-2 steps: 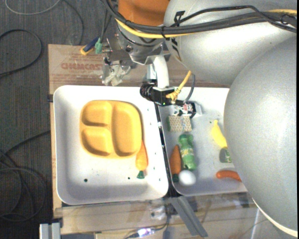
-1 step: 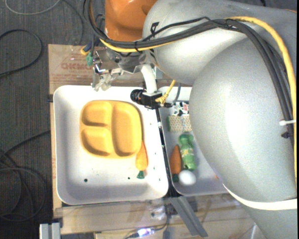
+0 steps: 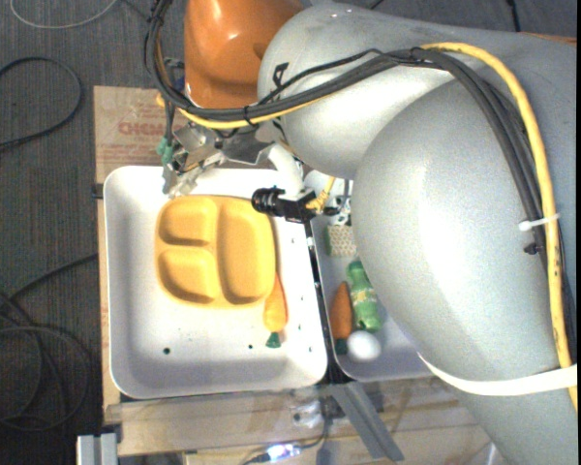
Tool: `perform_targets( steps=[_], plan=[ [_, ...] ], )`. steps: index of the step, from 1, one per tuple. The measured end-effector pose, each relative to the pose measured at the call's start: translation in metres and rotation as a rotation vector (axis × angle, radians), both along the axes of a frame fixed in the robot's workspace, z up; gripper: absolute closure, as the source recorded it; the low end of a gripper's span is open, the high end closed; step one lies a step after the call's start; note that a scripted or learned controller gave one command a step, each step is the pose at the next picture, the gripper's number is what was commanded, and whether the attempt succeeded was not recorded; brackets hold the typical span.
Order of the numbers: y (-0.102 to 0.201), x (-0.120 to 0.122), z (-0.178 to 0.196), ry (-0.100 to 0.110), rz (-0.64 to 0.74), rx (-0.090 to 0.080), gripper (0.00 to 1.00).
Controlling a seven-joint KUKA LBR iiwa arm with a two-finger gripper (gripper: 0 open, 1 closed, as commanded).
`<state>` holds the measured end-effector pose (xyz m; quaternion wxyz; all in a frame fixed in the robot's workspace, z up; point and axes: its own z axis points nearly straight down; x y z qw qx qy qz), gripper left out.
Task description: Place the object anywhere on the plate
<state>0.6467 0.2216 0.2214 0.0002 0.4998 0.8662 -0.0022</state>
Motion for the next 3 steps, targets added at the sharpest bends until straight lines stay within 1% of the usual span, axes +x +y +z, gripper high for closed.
perform_targets(
  steps=[1,2,3],
  plan=[
    [-0.001,-0.023,-0.003,-0.001,0.313,0.002,1.0],
    [0.006,-0.086,0.011,0.0,0.467,0.003,1.0],
    [0.006,-0.086,0.011,0.0,0.467,0.004,0.0]
  ],
)
